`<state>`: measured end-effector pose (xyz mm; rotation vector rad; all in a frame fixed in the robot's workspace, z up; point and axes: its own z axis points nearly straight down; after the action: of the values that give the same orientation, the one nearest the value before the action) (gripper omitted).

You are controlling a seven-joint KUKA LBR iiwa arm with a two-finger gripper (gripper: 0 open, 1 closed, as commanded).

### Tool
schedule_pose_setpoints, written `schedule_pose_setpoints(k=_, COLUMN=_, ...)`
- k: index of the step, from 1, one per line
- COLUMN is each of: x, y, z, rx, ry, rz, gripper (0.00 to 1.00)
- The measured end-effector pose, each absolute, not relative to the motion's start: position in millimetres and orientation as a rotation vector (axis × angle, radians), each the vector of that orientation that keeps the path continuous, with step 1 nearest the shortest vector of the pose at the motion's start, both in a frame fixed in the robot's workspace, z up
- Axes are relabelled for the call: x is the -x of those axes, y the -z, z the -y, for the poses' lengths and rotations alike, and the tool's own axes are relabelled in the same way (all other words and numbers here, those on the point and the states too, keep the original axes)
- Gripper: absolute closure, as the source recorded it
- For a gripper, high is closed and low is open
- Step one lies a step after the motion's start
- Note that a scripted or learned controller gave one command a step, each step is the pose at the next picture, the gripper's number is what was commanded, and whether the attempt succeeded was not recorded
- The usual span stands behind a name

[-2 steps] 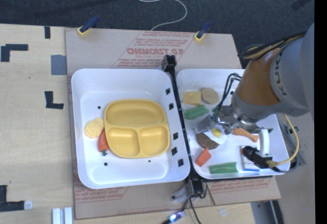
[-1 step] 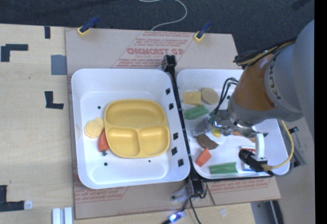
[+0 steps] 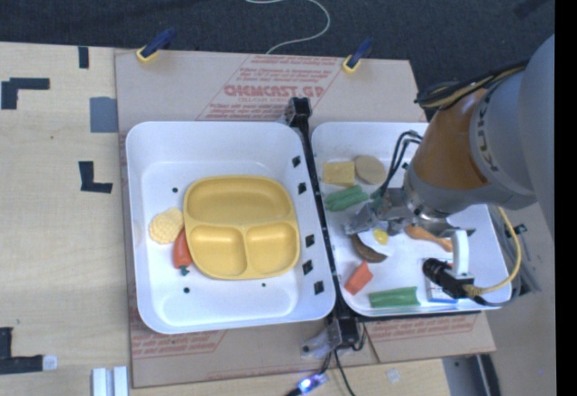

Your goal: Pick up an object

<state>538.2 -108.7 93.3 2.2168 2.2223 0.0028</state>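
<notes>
Toy food pieces crowd the right white plastic bin (image 3: 487,245), and the gripper (image 3: 377,225) hangs low among them, reaching in from the right under the grey arm with its orange band (image 3: 451,155). Nearest to it — just below and a little to the left — lies a dark brown curved piece (image 3: 367,249), its long axis running roughly left to right; this looks like the likeliest target. A small yellow bit (image 3: 381,235) sits right at the tool's tip, though whether anything is actually caught there cannot be made out, nor whether the tool is spread or clenched.

Around it: a green elongated piece (image 3: 345,199) to the upper left, a pale yellow block (image 3: 339,173) and a tan round disc (image 3: 369,170) farther up, an orange-red carrot-like piece (image 3: 359,276) and a flat green bar (image 3: 393,298) toward the near wall. Room is tight — neighbours lie close on most sides.

The left white bin (image 3: 144,205) holds a yellow divided plate (image 3: 242,226), well apart across the central divider.
</notes>
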Motion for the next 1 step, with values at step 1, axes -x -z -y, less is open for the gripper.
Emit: schedule_pose_setpoints(k=1, x=-535.2, y=-151.5, z=108.8, rx=-2.222, ry=0.004, rz=-2.226, gripper=1.0)
